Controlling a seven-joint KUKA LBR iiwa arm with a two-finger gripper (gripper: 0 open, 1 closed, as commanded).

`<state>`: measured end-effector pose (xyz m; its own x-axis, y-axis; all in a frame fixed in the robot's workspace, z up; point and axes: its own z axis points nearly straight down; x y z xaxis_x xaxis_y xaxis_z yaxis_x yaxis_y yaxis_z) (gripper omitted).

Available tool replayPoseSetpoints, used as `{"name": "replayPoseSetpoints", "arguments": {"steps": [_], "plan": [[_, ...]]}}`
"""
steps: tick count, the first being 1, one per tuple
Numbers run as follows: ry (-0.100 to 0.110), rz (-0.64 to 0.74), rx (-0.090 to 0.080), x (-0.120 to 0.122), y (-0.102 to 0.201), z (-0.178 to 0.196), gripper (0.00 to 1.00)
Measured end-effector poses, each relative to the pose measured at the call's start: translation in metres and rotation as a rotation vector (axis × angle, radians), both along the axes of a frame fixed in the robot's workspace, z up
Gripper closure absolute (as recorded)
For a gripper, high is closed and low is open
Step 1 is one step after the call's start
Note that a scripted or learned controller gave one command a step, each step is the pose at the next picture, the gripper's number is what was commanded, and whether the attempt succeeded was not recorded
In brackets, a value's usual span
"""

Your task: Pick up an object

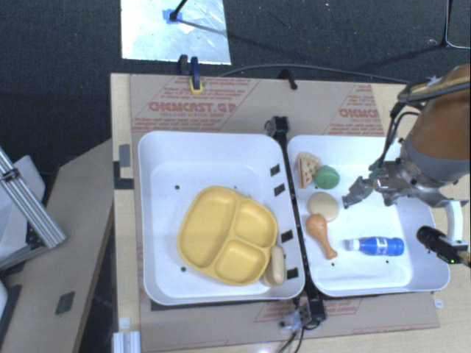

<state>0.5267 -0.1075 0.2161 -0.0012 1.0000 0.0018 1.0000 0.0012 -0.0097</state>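
Note:
The right bin (423, 271) holds several toy objects. A green ball (327, 176) lies next to a tan wedge-shaped slice (305, 168) at the bin's far left. Below them are a beige round piece (324, 206), an orange-tan drumstick (321, 234) and a blue and white bottle (377, 246) lying on its side. My gripper (356, 194) hangs over the middle of the right bin, just right of the beige round piece and the green ball. Nothing can be seen held in it.
The left bin (165, 175) holds a yellow divided plate (227, 234), with a beige roll (276, 265) by its near right corner. A black divider (291, 197) runs between the bins. The orange-banded arm (441, 127) covers the right bin's far right side.

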Motion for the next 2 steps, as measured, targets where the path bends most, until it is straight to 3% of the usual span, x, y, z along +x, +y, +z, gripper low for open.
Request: {"name": "replayPoseSetpoints", "arguments": {"steps": [1, 2], "plan": [[-0.012, 0.002, -0.002, 0.003, 0.0, 0.006, 0.0], [-0.009, 0.0, -0.001, 0.007, -0.004, -0.038, 0.0]]}}
